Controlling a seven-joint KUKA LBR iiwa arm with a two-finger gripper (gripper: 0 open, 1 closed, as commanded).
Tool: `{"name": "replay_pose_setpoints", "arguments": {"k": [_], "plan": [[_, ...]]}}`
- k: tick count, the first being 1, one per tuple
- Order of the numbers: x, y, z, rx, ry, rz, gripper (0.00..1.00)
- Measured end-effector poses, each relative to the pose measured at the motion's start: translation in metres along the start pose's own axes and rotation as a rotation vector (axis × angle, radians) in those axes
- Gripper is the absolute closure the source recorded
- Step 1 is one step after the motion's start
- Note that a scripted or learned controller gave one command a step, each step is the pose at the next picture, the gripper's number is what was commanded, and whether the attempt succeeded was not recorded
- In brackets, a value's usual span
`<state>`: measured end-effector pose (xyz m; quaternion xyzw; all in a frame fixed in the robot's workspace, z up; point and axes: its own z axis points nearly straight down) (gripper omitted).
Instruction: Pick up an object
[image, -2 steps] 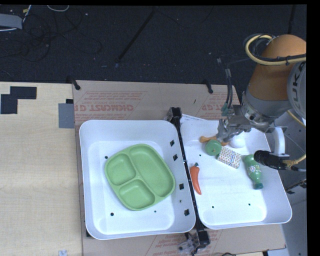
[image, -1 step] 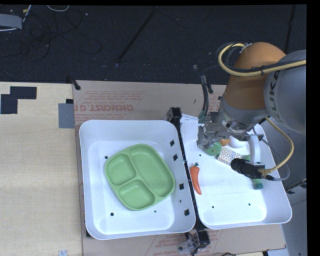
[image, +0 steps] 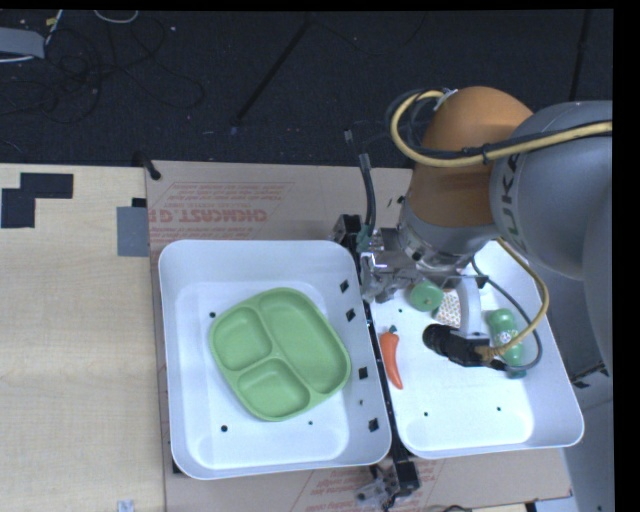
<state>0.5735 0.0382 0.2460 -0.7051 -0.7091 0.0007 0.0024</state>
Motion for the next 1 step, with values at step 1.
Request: {"name": "replay_pose_setpoints", "arguments": {"k": [1], "plan": [[0.0569,-0.0110,-0.0002,0.001,0.000,-0.001,1.00]]}}
